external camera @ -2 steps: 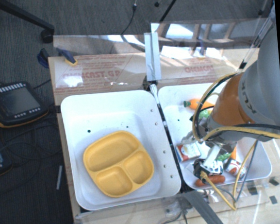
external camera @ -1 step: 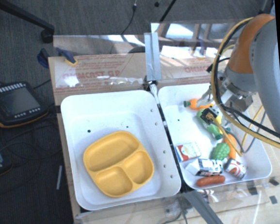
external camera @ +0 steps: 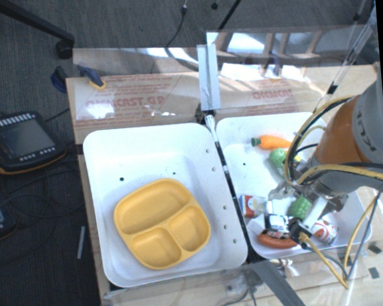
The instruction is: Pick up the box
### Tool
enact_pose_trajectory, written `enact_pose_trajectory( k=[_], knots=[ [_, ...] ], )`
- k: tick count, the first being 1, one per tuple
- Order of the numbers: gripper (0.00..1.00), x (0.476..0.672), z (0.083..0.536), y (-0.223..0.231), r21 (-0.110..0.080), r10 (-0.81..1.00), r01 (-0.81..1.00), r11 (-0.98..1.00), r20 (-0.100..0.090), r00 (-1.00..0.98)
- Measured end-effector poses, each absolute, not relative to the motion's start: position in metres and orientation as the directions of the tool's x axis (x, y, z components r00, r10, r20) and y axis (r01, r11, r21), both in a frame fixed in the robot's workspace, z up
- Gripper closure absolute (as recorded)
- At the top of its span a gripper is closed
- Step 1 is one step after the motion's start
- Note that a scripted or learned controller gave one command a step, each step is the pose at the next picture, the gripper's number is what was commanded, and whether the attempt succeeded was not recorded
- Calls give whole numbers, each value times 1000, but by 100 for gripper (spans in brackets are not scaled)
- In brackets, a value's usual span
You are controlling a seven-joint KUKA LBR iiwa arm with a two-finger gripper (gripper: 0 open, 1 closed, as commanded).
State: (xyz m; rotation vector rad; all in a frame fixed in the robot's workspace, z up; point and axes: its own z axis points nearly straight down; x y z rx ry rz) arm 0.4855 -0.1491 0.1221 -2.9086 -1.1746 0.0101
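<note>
A single fixed camera looks down at a slant from above the bench, taking in both shallow white plastic bins (external camera: 101, 190), far above the two-finger claw (external camera: 288, 224).

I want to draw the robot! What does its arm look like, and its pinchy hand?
The arm is fat, round and grey, with a wide orange band. Yellow and black cables loop around it. The gripper is small, mostly black and silver.

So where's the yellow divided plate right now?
The yellow divided plate lies in the left bin, toward its near side, apart from the arm working over the right bin.
</note>
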Motion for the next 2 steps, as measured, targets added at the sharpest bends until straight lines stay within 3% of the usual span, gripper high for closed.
enact_pose_trajectory(
  k=[1, 2],
  knots=[
    [0, 555, 91, -140, 7, 423, 423, -906, 2, 906],
    [0, 490, 93, -100, 17, 384, 384, -923, 17, 923]
  ],
)
